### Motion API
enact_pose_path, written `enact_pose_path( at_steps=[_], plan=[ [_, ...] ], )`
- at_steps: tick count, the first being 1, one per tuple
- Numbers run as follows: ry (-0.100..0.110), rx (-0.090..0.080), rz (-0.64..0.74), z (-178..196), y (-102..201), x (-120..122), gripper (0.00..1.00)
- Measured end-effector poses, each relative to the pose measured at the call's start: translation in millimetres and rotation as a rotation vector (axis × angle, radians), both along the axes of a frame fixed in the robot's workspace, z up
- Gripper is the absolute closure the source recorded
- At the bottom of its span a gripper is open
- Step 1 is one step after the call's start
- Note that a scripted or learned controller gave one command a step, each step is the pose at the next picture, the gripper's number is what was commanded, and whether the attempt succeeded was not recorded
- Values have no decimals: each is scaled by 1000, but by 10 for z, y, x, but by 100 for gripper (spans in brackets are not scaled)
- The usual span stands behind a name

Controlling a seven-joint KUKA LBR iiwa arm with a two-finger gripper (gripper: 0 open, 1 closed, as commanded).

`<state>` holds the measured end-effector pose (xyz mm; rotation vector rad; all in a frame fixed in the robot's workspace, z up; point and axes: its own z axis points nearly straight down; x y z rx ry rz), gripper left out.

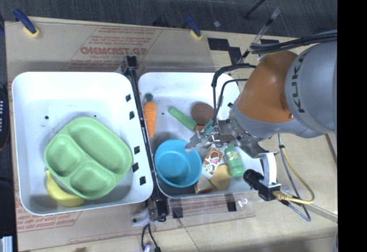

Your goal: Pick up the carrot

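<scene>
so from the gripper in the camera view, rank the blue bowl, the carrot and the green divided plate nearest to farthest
Measured from the gripper, which is in the right bin:
1. Blue bowl, just left of it and below, same bin.
2. Carrot, farther left, along the right bin's left wall.
3. Green divided plate, farthest, in the left bin.
</scene>
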<state>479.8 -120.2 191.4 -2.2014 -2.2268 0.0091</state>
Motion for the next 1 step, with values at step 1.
enact_pose_path(
  at_steps=[1],
  plan=[
    [-5, -3, -112, -827, 230, 553, 0]
  ],
)
